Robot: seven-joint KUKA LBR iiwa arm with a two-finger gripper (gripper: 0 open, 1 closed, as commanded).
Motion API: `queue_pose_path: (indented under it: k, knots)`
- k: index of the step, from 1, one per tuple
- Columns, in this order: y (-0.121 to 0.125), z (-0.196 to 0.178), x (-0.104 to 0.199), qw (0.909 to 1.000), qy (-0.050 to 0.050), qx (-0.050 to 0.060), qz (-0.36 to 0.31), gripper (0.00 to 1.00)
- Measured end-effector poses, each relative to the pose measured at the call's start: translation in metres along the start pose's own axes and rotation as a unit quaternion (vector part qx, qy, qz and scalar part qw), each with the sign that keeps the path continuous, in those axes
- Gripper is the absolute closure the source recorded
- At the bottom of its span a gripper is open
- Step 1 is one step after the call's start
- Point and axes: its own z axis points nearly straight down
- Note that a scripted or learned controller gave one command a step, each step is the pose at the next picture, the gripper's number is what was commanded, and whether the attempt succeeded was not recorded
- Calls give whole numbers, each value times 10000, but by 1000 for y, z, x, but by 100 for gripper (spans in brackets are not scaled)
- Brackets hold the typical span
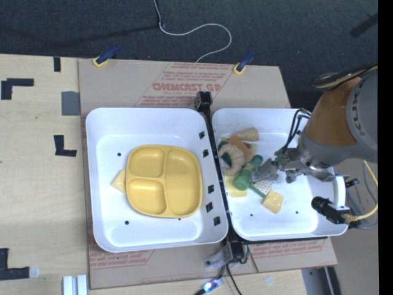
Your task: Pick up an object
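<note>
Objects for picking lie bunched in the right bin [288,226], and the gripper [274,172] hangs low at the edge of that bunch, the arm [334,128] reaching in over the bin's far side so the wrist points down into the pile; whether it is open or closed cannot be told. Right beneath it lies a grey speckled piece [265,174], seemingly the nearest target. Just beside sit a green piece [243,178] and a pale yellow block [273,201]; a little beyond, a tan cone [247,134]. Well apart, in the left bin [101,128], a yellow divided plate [164,180] rests flat.
</note>
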Motion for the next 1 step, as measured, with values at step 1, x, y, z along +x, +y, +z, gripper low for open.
queue_pose_path:
  k: [1]
  knots:
    - [0,44,1,10000,-14,-39,-1,0]
